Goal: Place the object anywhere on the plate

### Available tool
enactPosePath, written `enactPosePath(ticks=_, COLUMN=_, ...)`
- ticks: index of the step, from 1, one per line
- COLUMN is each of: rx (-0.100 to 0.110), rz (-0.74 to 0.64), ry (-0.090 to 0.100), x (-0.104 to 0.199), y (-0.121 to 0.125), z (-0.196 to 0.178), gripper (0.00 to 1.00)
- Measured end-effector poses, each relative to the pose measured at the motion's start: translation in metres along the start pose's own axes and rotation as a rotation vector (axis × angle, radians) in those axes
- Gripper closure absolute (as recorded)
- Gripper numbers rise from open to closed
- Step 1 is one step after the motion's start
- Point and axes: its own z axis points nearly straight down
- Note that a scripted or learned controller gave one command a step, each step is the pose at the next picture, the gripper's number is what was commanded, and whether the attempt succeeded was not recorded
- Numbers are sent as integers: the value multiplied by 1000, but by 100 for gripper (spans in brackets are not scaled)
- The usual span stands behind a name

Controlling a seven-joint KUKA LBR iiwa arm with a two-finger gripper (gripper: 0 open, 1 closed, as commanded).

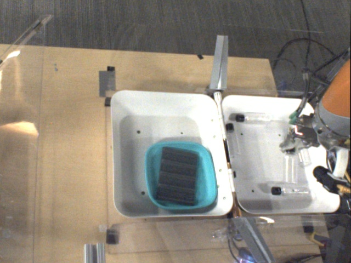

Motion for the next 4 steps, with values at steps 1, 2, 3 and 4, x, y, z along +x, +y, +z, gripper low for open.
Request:
enactPosePath(ticks=1, rx=2, rz=45, ry=2, x=101, y=-13, z=19, gripper=100)
enactPosePath(ticks=2, rx=1, rz=-148, ry=2, x=149, y=-13, z=-11, gripper=100)
enactPosePath(ticks=3, rx=0, rz=-314, ry=3, x=251, y=-23, z=-19, gripper=100)
enactPosePath(ticks=4, rx=0, rz=-314, ry=3, x=251, y=-23, z=-19, gripper=0)
